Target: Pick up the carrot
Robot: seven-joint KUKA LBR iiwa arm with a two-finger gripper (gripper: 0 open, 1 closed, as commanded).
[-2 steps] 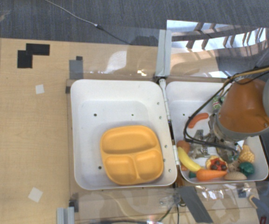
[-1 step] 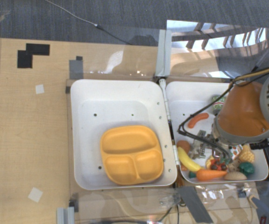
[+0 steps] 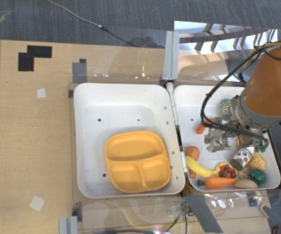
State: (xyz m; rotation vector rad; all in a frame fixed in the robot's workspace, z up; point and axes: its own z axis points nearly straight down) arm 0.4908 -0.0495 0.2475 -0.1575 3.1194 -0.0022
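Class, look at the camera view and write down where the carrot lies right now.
The carrot lies in the right bin, along its near edge, just right of the banana and below the gripper.

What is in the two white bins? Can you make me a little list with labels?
left bin: yellow divided plate
right bin: toy foods
carrot: lying near the front edge of the right bin, next to the banana
gripper: above the middle of the right bin, apart from the carrot
arm: reaches in from the right
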